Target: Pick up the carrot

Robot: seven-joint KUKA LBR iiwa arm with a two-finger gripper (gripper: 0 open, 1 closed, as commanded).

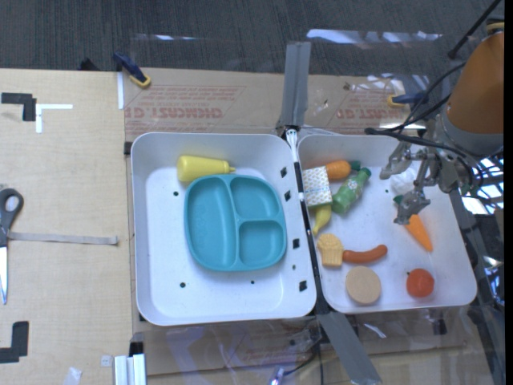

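Note:
The carrot (420, 233) is a short orange cone in the right part of the right bin (460, 239), lying slantwise with its thick end up-left and its tip down-right. My gripper (407, 205) hangs over the bin from the right, its tip directly at the carrot's thick end. The arm's orange band (479, 87) is at the upper right.
The right bin also holds a second orange piece with a green end (340, 168), a green bottle (350, 191), a patterned block (316, 185), a sausage (365, 254), a tan disc (363, 285) and a tomato (420, 282). The left bin (152, 239) holds a blue divided plate (236, 221) and a yellow piece (202, 167).

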